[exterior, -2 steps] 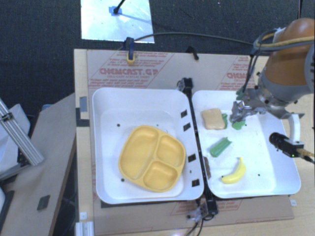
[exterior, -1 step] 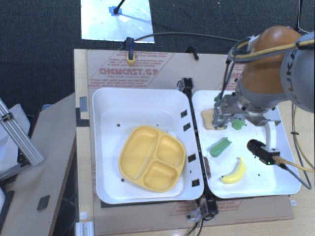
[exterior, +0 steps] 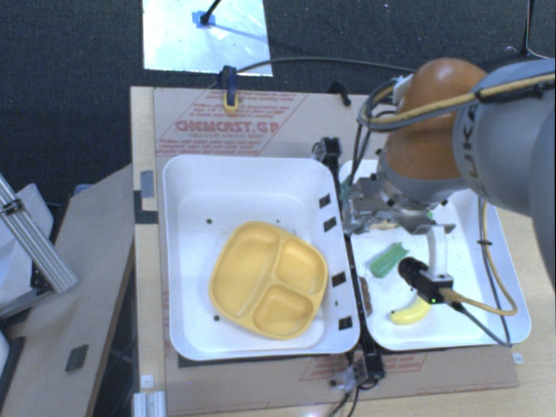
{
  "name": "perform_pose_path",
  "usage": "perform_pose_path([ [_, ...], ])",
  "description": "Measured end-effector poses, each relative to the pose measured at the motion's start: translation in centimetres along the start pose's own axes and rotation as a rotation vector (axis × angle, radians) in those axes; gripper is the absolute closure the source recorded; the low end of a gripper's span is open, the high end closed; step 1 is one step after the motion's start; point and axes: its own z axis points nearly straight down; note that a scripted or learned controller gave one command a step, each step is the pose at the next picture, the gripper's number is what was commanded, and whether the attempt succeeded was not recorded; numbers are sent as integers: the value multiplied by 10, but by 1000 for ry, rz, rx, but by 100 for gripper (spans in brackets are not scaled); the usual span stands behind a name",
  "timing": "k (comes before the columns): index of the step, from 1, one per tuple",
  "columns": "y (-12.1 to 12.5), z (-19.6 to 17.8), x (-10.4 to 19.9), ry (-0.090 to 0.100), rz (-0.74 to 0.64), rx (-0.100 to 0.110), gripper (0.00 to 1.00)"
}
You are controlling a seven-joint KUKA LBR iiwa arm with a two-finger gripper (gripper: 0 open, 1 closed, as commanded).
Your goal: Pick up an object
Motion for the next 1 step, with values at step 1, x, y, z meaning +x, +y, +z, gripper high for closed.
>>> perform_pose_path([
  [1, -2, 5, 44, 0, -1, 0, 100],
])
